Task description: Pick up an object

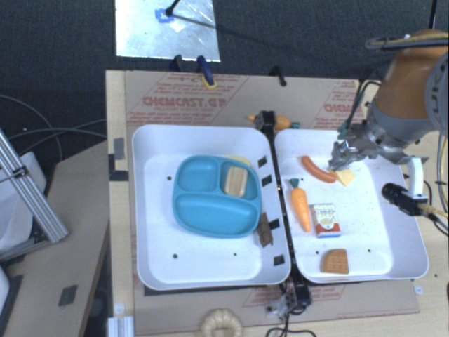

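In the right bin [403, 248], my gripper [342, 158] hangs low near the far side. It is just above the right end of an orange-red sausage [317, 168] and beside a small yellow cheese wedge [345, 178]. Nothing can be seen held in it. Nearer the front lie a carrot [301, 208], a small red and white carton [325, 220] and a brown waffle [335, 260]. The left bin [154, 251] holds a blue divided plate [210, 209] with a slice of bread [236, 181] in its far right compartment.
A small brown piece [264, 231] lies by the left bin's right wall. A yellow-orange toy [281, 123] sits behind the joint between the bins. A pale ring [223, 323] lies on the bench in front. The arm's orange band [414, 76] looms over the right bin's far corner.
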`<state>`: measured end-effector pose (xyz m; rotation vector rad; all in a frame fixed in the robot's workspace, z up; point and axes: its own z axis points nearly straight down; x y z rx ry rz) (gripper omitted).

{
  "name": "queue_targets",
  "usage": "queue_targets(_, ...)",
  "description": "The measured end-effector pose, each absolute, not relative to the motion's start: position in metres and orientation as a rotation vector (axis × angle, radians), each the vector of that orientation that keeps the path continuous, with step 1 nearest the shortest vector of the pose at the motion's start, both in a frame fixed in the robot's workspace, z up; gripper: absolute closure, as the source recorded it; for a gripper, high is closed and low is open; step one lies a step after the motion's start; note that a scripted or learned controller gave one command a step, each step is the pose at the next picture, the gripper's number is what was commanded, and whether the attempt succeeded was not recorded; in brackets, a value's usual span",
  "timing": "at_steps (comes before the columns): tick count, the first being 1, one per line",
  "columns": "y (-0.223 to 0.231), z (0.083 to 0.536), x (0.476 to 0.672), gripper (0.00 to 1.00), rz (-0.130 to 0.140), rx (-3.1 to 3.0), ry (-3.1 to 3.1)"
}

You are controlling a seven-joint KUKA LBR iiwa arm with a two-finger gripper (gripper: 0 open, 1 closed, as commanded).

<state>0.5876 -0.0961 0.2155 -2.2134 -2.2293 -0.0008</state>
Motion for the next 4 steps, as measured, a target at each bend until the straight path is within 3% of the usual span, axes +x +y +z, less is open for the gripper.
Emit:
queue_targets(1, -0.058, 0.215, 0.571, 1.0, 0.0, -2.213, -2.228)
queue_targets(3, -0.059, 0.234, 0.579, 1.0, -0.003, -2.216, -2.229)
queue_targets(4, -0.058, 0.233, 0.57, 1.0, 0.0, -2.22, -2.224)
